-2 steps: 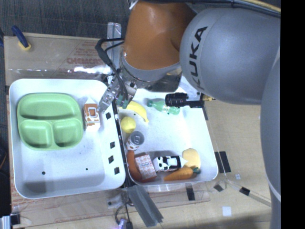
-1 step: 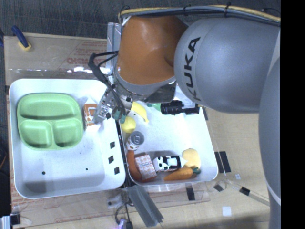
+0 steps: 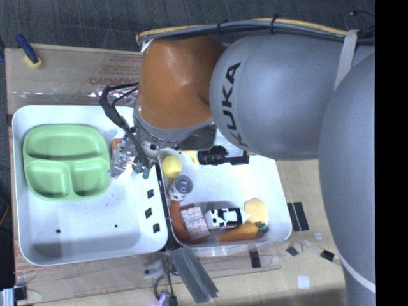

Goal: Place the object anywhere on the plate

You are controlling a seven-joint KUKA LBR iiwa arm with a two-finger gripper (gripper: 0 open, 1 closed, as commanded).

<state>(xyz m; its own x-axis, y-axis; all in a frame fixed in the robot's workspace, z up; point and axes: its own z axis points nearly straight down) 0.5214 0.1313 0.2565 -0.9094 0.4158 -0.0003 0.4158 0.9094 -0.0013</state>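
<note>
A: Where's the object sitting?

B: No object is seen on the green three-compartment plastic plate [image 3: 65, 161]; all three compartments are bare. The plate lies in the left white bin [image 3: 83, 234], toward its upper-left corner. The candidates are all seen in the right white bin [image 3: 271, 177]: a small yellow round piece [image 3: 171, 166], a small grey metal can [image 3: 182, 185], a pale yellow lump [image 3: 255, 207], an orange carrot-shaped toy [image 3: 241, 233], a black-and-white cow-patterned piece [image 3: 223, 217] and a brown-and-white packet [image 3: 192, 222]. Which one is meant can't be determined.

A: Gripper?

B: The gripper [image 3: 127, 158] is positioned at the divide between the bins, just right of the plate's edge. Nothing is visibly held. Whether the jaws are apart or together cannot be told; the view there is cluttered with cables and metal.

A: Step?

B: Judged as either pre-pick or mid-transfer with nothing confirmed in hand. Placement is not done.

A: Next?

B: If nothing is carried, a pick in the right bin is called for. If something is, a short shift left over the plate, then a release into any compartment.
</note>
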